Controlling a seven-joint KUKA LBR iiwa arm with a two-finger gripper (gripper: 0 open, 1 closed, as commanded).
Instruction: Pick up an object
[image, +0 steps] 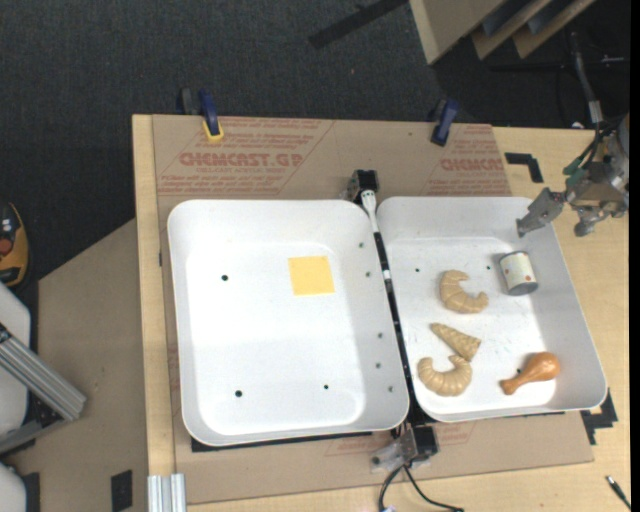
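Open floor around yellow square — right bin cluttered by five items.

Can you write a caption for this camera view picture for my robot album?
Tool hangs open over the right bin of toy food; yellow square lies in the left bin.

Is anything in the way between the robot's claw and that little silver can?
Nothing visible is. The gripper hangs over the right bin's far right corner, and the silver can lies just below it in this view, with bare white floor between.
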